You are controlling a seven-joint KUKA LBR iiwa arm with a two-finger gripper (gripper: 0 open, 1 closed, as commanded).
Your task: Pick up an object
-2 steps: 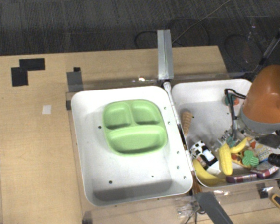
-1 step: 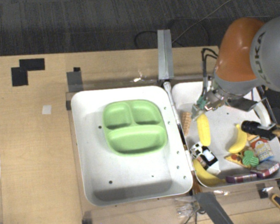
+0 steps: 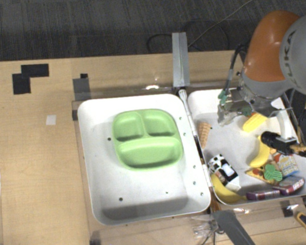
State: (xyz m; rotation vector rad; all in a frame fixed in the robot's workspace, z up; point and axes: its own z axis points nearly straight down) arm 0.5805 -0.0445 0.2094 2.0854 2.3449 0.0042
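Jaws: state cannot be told; the wrist and its hardware cover them from above. The gripper (image 3: pixel 227 111) sits over the upper part of the right bin (image 3: pixel 234 144), near its top wall, with nothing visibly held.

Contents noted:
- The left bin (image 3: pixel 99 152) holds one green divided plate (image 3: pixel 146 139), well apart from the gripper.
- The right bin carries all the loose items. A yellow piece (image 3: pixel 253 121) lies just beside the gripper, toward the right of the frame and slightly lower.
- A waffle cone (image 3: pixel 203 133) lies along the bin's left wall, below and left of the gripper, with its long axis running roughly up and down the frame.
- A black-and-white item (image 3: pixel 220 165), a curved yellow item (image 3: pixel 259 156) and a green item (image 3: pixel 274 175) lie in the crowded lower part of the bin.
- The bench (image 3: pixel 37 158) outside the bins carries no loose items.

Assessment: no object is picked yet. The nearest candidate is the yellow piece, a short sidestep to frame right. Its outline is partly hidden by the arm, so its long axis is uncertain; it appears to lie roughly across the frame.

The floor directly under the gripper looks bare, so a straight descent from here would likely close on nothing. The cone is the clearer alternative, though its place against the wall leaves little room on that side.
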